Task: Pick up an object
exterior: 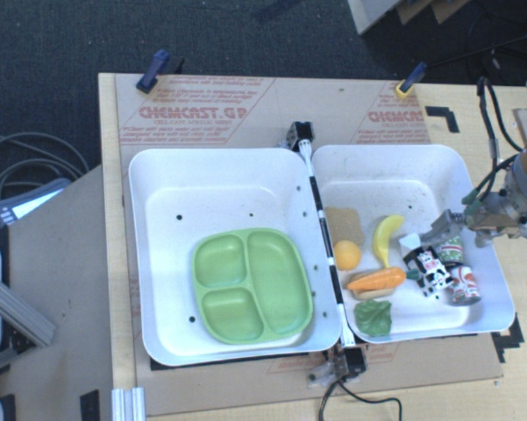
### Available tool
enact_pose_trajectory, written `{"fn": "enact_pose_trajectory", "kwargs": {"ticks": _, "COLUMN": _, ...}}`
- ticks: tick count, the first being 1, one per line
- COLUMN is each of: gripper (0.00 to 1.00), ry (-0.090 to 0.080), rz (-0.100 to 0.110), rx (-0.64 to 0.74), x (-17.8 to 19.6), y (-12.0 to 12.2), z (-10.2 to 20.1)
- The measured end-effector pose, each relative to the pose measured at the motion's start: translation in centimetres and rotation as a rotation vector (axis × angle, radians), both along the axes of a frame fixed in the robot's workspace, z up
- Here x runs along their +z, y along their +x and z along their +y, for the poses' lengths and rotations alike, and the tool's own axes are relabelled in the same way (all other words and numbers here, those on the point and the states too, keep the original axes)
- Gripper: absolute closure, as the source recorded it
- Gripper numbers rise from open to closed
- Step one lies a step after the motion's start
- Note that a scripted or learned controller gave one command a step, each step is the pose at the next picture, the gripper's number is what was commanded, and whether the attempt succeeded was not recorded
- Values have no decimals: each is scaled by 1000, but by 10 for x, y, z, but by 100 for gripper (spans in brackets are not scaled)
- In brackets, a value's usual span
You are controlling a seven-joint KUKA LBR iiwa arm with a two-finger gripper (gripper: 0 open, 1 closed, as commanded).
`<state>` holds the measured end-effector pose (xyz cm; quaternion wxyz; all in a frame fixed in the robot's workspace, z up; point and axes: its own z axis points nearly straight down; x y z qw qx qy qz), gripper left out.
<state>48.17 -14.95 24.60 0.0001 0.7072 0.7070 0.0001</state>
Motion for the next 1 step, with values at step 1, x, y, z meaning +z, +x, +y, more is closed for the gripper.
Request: {"fn": "enact_pose_trajectory", "kwargs": {"ticks": 1, "gripper": 0, "ry": 1, "rz": 2, "rx": 1, "x": -117, "y": 53, "z": 25}}
